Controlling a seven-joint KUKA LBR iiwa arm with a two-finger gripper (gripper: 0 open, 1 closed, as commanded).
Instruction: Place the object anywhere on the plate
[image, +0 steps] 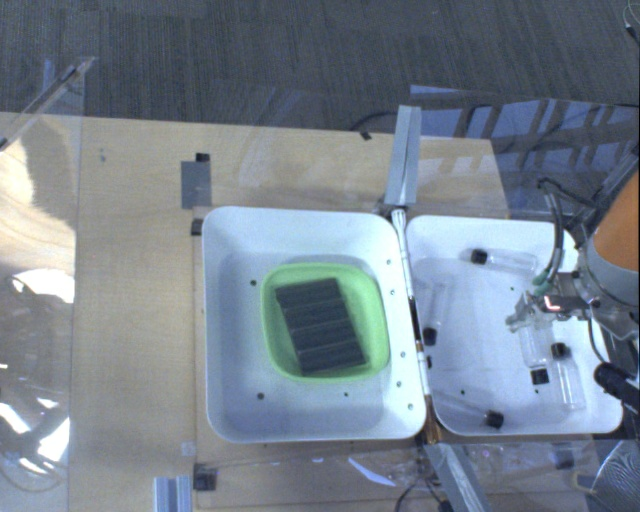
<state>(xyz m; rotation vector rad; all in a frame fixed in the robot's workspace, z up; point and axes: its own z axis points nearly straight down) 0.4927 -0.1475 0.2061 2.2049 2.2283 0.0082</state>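
Observation:
A dark grey ridged block (320, 326) lies flat in the middle of the green plate (272, 300), turned slightly off square. The plate sits in the left white bin (228, 330). My gripper (527, 312) hangs over the right side of the right bin (470, 300), far from the plate, with the arm's orange band at the frame's right edge. Its tip is pale and blurred against the white bin floor, close to a clear tube.
Several clear tubes with black caps lie scattered in the right bin, one at the top (500, 260), one at the right (565, 378), one at the bottom (468, 412). A grey metal post (404, 155) stands behind the ridge where the bins meet.

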